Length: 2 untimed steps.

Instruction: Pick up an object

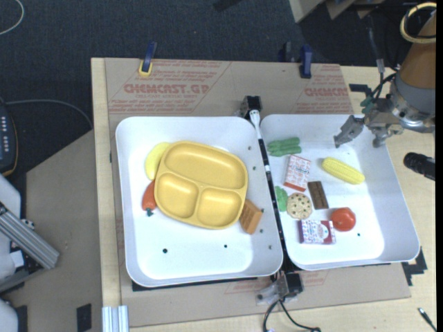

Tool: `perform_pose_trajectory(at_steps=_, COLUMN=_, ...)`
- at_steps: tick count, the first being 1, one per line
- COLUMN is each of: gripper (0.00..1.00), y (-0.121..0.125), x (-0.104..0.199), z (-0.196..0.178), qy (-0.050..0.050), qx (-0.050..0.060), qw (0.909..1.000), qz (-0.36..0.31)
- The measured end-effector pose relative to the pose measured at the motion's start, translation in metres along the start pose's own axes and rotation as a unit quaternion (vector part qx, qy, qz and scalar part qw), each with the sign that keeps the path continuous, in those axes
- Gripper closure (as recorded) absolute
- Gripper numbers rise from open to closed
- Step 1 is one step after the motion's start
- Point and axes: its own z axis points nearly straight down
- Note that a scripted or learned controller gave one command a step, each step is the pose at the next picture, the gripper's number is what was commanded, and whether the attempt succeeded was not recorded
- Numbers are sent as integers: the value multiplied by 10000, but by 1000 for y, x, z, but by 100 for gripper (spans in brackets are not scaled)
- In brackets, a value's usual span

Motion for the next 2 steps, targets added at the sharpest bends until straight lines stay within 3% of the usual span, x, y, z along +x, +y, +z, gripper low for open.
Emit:
perform_pose_trajectory(at_steps=1, gripper=0, y=3, x=0, z=-9, qy=-16, qx=-74, qw=10000, qz=-14)
perform_pose_trajectory(at_steps=2, gripper=0, y=5, x=10, z=42, qy=-7, qx=-46, qw=10000, qz=-20)
